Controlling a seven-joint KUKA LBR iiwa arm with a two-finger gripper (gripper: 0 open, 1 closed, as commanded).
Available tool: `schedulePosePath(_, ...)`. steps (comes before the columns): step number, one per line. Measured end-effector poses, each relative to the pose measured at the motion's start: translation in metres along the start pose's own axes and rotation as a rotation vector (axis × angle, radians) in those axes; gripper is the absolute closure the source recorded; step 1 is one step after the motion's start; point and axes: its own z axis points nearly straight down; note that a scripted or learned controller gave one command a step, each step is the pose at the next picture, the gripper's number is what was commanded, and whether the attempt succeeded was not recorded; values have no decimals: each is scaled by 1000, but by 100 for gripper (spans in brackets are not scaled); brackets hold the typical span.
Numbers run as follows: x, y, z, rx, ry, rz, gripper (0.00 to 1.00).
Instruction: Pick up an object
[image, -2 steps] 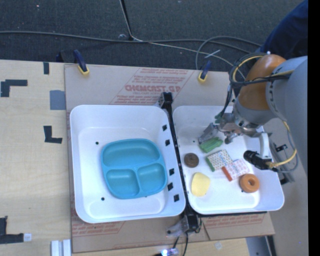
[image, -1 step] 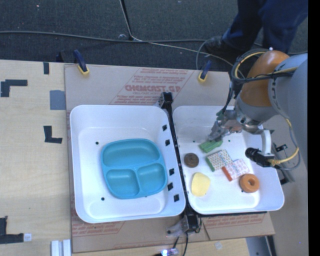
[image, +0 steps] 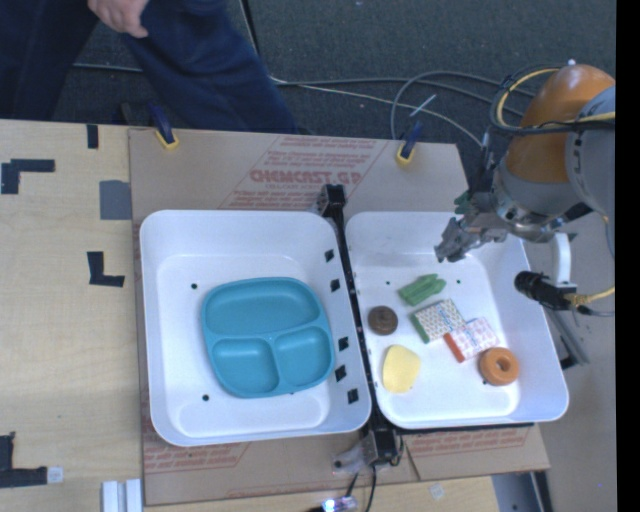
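Two shallow white bins sit side by side on the tabletop (image: 60, 330), resting on a sheet of brown cardboard (image: 290, 175) held at its far edge by two yellow clamps. The left bin (image: 165, 240) holds a blue divided plate (image: 267, 335) with three compartments, lying flat near the bin's middle. The right bin (image: 535, 400) holds the small things to pick from: a green piece (image: 421, 290) lying at a slant toward the middle, a round brown cookie (image: 382, 320) just left of it and nearer the divider, a pale yellow lump (image: 401, 369) toward the near edge, a checkered packet (image: 438, 320) beside a red-and-white wrapper (image: 470, 338) that touches or overlaps it, and an orange doughnut (image: 499, 366) at the near right — all resting on the bin floor. The arm (image: 560, 130) reaches in from the right, its orange band high at the upper right, and the dark end effector (image: 455, 243) hangs over the far part of the right bin, above and just right of the green piece; nothing is seen between its fingers, and whether they are spread or closed cannot be told from this angle. Cables loop across the dark floor behind the bins, and a person in dark blue clothing (image: 190, 50) stands at the far left edge.
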Motion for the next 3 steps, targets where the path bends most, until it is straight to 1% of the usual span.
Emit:
schedulePosePath(1,0,1,-53,1,0,-1,100)
schedulePosePath(3,112,-24,-65,5,1,-3,100)
